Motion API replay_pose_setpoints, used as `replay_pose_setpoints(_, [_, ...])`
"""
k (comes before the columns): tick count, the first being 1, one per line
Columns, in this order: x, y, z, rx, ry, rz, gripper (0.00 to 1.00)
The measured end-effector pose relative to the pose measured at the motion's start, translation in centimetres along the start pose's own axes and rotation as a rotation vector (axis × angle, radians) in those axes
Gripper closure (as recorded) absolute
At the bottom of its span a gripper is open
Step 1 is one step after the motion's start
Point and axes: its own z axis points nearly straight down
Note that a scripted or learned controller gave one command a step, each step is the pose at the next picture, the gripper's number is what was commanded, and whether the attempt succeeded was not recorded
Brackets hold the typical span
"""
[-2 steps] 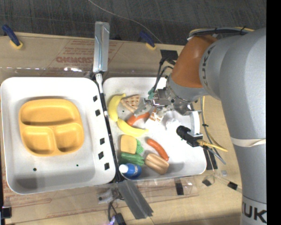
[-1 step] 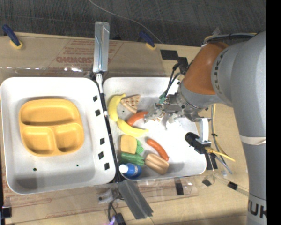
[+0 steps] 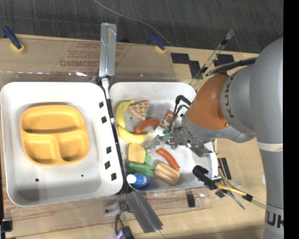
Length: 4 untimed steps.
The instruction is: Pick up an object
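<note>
The right bin [image 3: 154,89] holds several toy foods. A yellow banana [image 3: 123,125] curves along its left side, with a tan wedge-shaped slice [image 3: 139,109] and a red-orange sausage [image 3: 146,125] beside it. Lower down lie a yellow cheese block [image 3: 136,153], a green piece [image 3: 141,167], a second red sausage [image 3: 168,159], a tan bread roll [image 3: 166,174] and a blue round object [image 3: 138,181]. My gripper [image 3: 163,139] hangs low over the middle of this bin, between the two sausages. The wrist covers what lies under it.
The left bin [image 3: 10,133] holds a yellow divided tray [image 3: 54,133]. The grey arm with its orange band [image 3: 212,106] covers the right bin's right side. A metal clamp bar [image 3: 107,49] stands between the bins at the back. Cables and tools lie at the lower right.
</note>
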Motion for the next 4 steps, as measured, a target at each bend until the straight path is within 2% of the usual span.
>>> replay_pose_setpoints(1, [-0.1, 0.1, -1.0, 0.000, -0.002, -0.004, 1.00])
replay_pose_setpoints(2, [8.3, 3.9, -10.1, -0.002, 0.000, 0.188, 1.00])
replay_pose_setpoints(3, [11.4, 8.4, -9.9, 0.002, -0.001, 0.228, 1.00])
replay_pose_setpoints(4, [12.5, 11.2, -12.3, 0.000, -0.002, 0.105, 1.00])
